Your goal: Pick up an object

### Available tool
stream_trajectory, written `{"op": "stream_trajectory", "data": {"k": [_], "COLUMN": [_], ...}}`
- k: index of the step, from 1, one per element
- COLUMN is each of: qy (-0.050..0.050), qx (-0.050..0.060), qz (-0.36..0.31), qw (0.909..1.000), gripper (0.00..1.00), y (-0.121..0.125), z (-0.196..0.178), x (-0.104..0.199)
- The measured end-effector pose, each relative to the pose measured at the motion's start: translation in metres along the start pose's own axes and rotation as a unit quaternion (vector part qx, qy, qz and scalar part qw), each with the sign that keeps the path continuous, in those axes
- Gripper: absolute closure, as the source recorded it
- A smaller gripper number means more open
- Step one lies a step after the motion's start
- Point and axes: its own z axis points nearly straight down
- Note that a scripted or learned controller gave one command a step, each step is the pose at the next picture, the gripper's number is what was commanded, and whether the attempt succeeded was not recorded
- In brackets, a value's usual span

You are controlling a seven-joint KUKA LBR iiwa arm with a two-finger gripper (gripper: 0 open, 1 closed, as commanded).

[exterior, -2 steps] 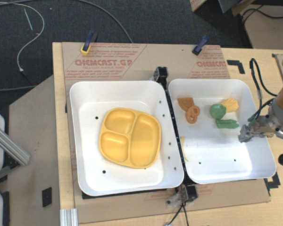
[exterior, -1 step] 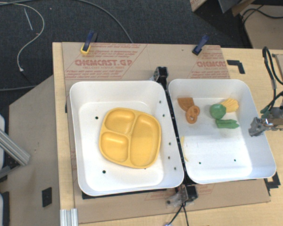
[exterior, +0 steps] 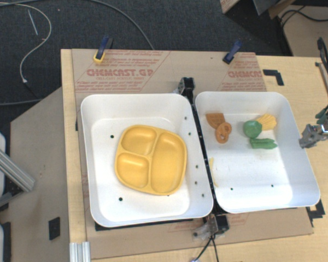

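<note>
End effector (exterior: 316, 134) is seen just beyond the right bin (exterior: 295, 192) — grip state cannot be told; nothing is lifted yet.

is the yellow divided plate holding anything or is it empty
Empty. The yellow divided plate lies flat in the left bin, and all three compartments show bare yellow; the small toys sit in the right bin.

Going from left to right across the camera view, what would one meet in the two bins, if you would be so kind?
Yellow divided plate → brown pretzel-like pieces → green items → yellow corn-like piece → pincer at the right rim.
</note>
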Motion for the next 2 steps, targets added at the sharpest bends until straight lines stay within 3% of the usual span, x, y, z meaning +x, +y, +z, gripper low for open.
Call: {"op": "stream_trajectory", "data": {"k": [1,2], "qy": [0.002,0.003], "qx": [0.002,0.005], "qz": [-0.003,-0.003], "qw": [1.0000,1.0000], "gripper": [1.00,1.00], "y": [0.013,0.029], "z": [-0.006,0.011], "x": [0.053,0.107]}}
